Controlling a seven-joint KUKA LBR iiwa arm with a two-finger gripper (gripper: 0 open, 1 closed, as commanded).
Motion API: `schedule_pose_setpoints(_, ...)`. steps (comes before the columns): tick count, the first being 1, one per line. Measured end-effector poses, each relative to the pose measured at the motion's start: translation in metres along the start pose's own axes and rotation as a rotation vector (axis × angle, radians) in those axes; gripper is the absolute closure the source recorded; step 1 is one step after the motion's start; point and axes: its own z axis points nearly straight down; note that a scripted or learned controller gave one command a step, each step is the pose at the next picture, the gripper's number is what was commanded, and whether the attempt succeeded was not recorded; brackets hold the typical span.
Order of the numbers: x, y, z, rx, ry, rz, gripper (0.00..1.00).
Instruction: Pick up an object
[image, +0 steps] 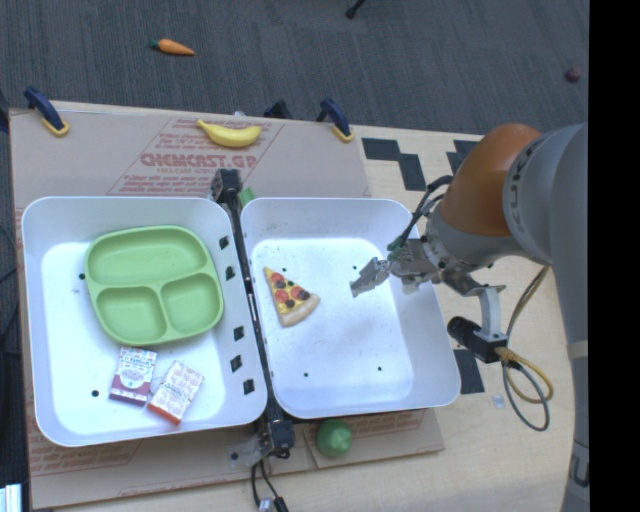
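Your pincer (362, 283) over the right bin (425, 345), grip state unreadable, pizza slice (289, 296) well to its left, tip pointing upper-left, long axis diagonal

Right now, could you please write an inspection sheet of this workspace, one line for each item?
Surface: cardboard sheet bearing two white bins, left bin and right bin, side by side.
Job's things: pizza slice in right bin; green tray and two small packets in left bin.
Clutter: banana on cardboard behind the bins; green ball in front of right bin; carrot on the floor.
Tool: tool over right bin, right of pizza slice, holding nothing visible.
Cables: yellow and black cables beside the arm.
Surroundings: dark carpet; blue clamps on cardboard edge.
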Motion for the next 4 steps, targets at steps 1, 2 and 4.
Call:
schedule_pose_setpoints(1, 0.0, 0.0, 0.0, 0.0, 0.0, 0.0, 0.0)
schedule_pose_setpoints(2, 0.0, 0.0, 0.0, 0.0, 0.0, 0.0, 0.0)
schedule_pose_setpoints(4, 0.0, 0.0, 0.0, 0.0, 0.0, 0.0, 0.0)
